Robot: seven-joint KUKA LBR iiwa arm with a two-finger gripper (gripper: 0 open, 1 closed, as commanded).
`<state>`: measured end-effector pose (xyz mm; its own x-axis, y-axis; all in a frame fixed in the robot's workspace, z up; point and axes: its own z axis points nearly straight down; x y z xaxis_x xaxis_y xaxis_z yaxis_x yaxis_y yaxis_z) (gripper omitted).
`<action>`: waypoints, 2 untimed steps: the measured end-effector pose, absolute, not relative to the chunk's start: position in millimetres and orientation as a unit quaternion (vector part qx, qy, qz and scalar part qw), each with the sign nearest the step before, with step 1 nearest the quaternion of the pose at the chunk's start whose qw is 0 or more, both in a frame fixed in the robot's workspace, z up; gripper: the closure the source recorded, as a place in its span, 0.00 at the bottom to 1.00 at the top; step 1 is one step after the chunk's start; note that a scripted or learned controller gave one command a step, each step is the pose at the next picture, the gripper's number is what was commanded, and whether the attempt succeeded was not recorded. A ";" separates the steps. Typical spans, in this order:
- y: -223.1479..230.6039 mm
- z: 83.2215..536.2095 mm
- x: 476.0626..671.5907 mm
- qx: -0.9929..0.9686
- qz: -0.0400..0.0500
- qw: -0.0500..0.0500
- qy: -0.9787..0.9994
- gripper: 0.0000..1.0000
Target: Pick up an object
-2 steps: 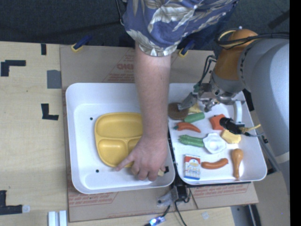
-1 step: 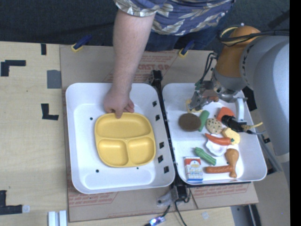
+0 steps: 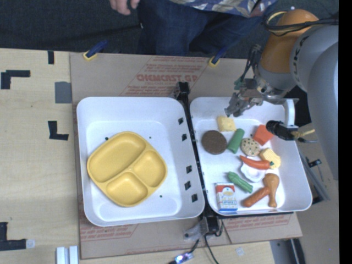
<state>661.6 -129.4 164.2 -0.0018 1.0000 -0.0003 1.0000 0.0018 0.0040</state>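
Yellow food piece (image 3: pixel 225 124) just below fingers (image 3: pixel 235 108), grip state unclear; nearby carton (image 3: pixel 226 197) label unreadable.

Light wood-toned bench (image 3: pixel 33 164) is filling the left side, black tape marks (image 3: pixel 55 130) lying on it; brown cardboard sheet (image 3: pixel 157 76) with red print is sitting beneath the bins; dark floor (image 3: pixel 49 15) is running along the top; a person (image 3: pixel 192 4) in patterned shirt and dark trousers is standing behind; lighting is looking even.
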 end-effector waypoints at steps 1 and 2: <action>-123.4 208.7 664.9 0.706 0.001 0.001 0.708 1.00; -122.8 225.2 665.3 0.707 0.000 0.000 0.708 1.00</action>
